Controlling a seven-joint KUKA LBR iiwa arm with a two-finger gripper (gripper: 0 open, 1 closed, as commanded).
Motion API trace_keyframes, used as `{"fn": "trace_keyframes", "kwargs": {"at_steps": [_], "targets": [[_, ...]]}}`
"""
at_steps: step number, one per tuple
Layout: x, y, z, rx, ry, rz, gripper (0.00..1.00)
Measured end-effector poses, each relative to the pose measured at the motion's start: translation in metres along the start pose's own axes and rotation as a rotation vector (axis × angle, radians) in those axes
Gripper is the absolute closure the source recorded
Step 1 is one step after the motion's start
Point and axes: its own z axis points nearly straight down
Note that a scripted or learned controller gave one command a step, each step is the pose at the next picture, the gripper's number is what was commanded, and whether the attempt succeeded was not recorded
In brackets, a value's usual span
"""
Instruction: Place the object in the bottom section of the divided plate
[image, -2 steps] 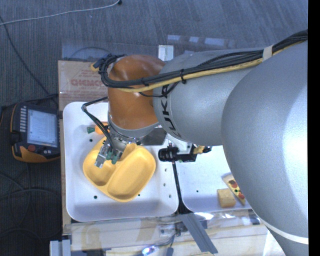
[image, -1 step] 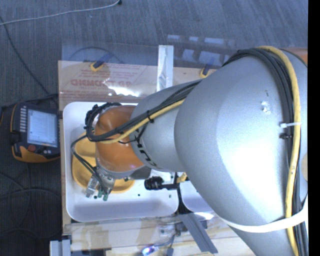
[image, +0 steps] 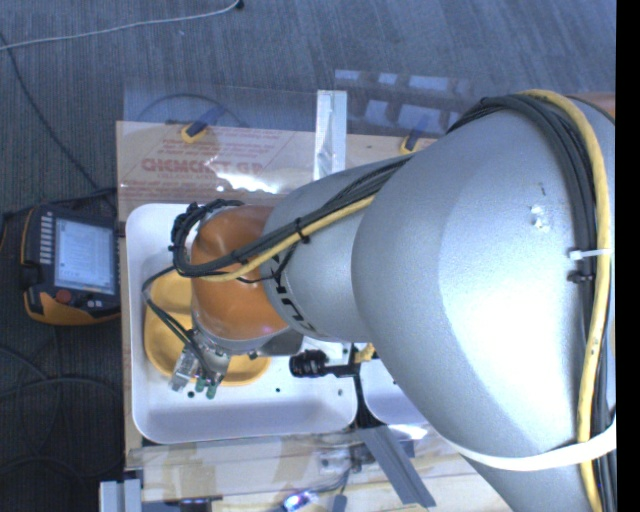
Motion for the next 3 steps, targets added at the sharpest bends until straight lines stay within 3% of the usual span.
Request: {"fn": "trace_keyframes", "kwargs": {"at_steps": [3], "targets": [[-0.001, -0.001, -0.003, 0.002, -0.003, -0.075, 1.0]]}}
